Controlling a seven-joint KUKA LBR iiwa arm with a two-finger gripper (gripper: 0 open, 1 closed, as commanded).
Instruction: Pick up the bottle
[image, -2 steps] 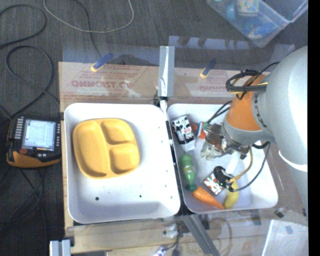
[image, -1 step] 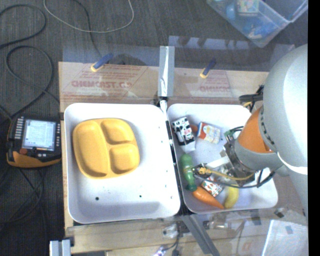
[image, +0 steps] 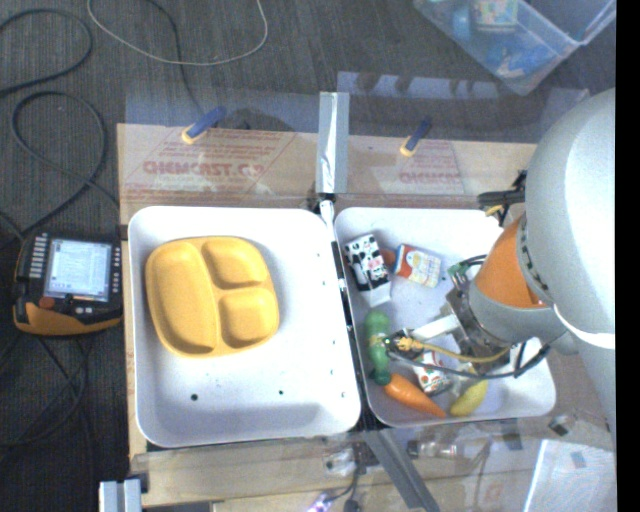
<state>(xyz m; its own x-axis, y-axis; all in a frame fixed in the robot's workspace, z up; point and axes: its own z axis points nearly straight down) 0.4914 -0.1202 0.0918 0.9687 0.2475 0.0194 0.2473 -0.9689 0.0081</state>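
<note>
Reaching low over right bin (image: 520, 405)

Lighting even, diffuse, moderately bright, apparently overhead. Both white bins (image: 240, 405) render bright, near overexposed, with only soft shading along inner walls. Yellow tray (image: 212, 293) casts a faint shadow at its lower edge. Arm (image: 580, 220) at right is soft, out of focus, pale surface washed out. Small items in the right bin slightly blurred; labels unreadable. Dark floor (image: 60, 60) grainy.
</note>
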